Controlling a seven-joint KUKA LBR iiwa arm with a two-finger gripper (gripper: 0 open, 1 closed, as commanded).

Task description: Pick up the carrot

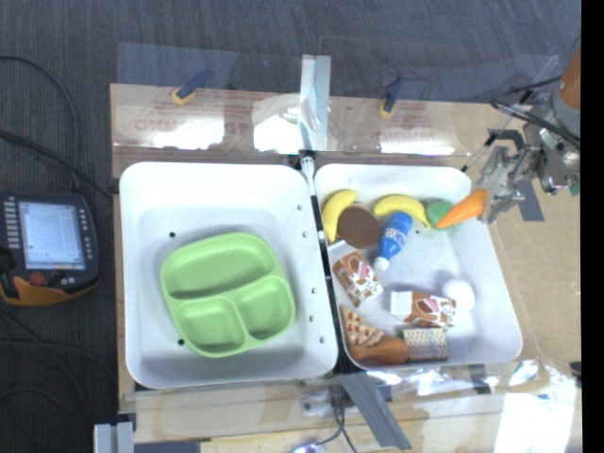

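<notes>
The carrot (460, 209) is a short orange toy with a green leafy end. It lies tilted, green end toward the left and orange tip toward the right, at the far right corner of the right bin (500, 295). The orange tip sits at the tool (497, 196), which reaches in over the bin's right rim; the carrot's tip appears to lie between the tool's fingers, so the tool is closed on the carrot.

The arm is cut off by the right edge of the view, with a patch of its orange band visible at the upper right. The exact contact between fingers and carrot is hard to resolve, because the tool's metal parts overlap there.

To the left of the carrot in the right bin lie two bananas (398, 206), a brown round item (358, 225) and a blue bottle (394, 238). Printed food packets (353, 276) and a white egg-like item (459, 294) lie nearer. The left bin (142, 206) holds a green compartment tray (226, 293).

Both bins rest on a light wooden table (212, 121) with clear plastic sheeting at its far side. The floor is dark grey carpet (283, 12). A handheld control pendant (45, 245) with a lit screen lies at the far left, with black cables beside it.
</notes>
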